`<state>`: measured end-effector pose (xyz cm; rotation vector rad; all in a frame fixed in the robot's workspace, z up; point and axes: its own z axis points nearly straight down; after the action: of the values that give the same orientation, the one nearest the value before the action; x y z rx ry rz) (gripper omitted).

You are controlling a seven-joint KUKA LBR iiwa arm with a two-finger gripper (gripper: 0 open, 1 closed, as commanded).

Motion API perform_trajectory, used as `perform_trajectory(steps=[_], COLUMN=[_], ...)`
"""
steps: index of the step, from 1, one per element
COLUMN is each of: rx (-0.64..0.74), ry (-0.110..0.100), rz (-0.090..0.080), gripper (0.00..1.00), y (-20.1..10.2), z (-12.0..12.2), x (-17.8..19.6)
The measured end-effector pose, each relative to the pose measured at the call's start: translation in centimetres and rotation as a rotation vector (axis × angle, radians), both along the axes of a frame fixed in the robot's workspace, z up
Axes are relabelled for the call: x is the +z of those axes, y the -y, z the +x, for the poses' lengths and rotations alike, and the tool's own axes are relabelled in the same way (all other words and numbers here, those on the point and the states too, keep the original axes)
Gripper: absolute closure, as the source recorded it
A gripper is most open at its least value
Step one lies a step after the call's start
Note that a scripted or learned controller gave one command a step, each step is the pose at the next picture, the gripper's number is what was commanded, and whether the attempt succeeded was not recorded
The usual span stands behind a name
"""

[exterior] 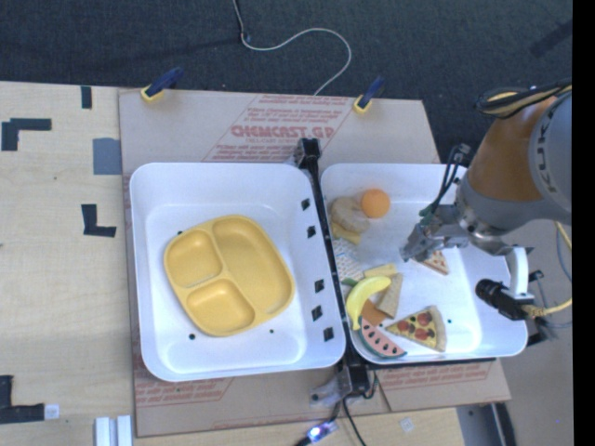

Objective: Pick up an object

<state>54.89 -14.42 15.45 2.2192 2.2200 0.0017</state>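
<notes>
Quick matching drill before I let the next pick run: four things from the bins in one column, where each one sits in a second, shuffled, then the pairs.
Things:
1. yellow tray
2. orange ball
3. pizza slice
4. banana

Places:
A. near front edge of right bin, beside the watermelon slice
B. far end of right bin, next to a tan bun
C. left bin
D. right bin, close to the divider between the bins

Pairs: 1-C, 2-B, 3-A, 4-D

The gripper hangs over the right bin.
</notes>
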Motion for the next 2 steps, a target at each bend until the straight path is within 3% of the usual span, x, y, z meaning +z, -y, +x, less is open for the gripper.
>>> perform_trajectory(steps=[1,2], rx=[0.002,0.001], ry=[0.001,-0.003], rz=[0.000,0.001], gripper=[1.00,1.00], y=[-0.35,-0.41], z=[0.35,0.37], x=[6.26,7.00])
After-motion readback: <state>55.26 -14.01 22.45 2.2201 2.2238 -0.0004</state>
